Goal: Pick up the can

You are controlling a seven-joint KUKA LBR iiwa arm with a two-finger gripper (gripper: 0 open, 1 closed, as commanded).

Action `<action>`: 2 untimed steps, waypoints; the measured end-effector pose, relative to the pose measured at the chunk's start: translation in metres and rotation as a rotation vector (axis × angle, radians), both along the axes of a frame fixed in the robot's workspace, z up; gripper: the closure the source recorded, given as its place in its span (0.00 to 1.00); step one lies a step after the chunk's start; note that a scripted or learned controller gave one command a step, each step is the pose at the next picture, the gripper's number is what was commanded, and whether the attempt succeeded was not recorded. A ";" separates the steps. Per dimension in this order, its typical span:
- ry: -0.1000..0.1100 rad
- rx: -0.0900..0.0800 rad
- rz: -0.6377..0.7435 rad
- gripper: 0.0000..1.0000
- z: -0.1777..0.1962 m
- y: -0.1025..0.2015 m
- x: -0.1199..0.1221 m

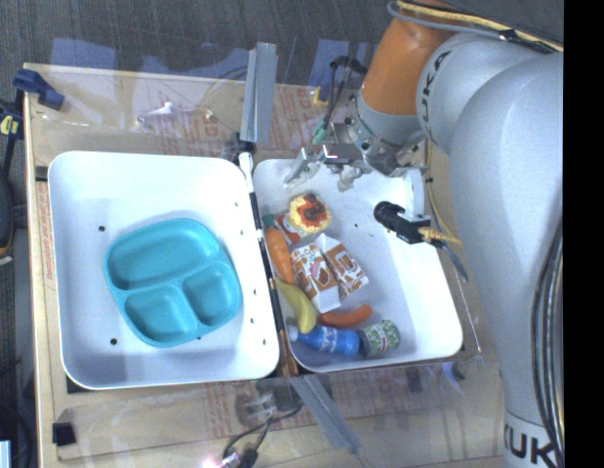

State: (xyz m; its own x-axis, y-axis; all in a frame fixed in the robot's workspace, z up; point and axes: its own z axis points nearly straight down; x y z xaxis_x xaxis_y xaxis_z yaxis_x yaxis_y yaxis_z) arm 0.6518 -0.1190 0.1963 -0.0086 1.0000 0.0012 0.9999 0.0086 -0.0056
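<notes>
The can (381,336), green with a label, lies on its side at the near edge of the right bin (428,291), right beside a blue bottle (327,341). My gripper (322,170) hangs over the far end of that bin, well away from the can. Its two metal fingers (300,169) are spread, so it is open with nothing between them. A round yellow and red toy food (308,213) sits just below the gripper.
In the right bin a carrot (279,253), a banana (298,305), two snack packets (326,269) and a red sausage (345,315) lie between gripper and can. The left bin (77,183) holds a blue divided tray (173,281). The arm's black cable fitting (401,222) overhangs the right bin.
</notes>
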 end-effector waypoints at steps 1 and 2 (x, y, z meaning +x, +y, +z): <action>-0.002 0.000 0.155 0.00 -0.095 -0.040 -0.074; -0.003 0.001 0.257 0.00 -0.088 -0.046 -0.133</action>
State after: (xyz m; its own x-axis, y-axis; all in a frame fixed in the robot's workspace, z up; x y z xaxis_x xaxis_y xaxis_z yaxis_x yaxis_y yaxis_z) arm 0.5186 -0.1655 0.1083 -0.2622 0.9650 0.0018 0.9650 0.2622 -0.0026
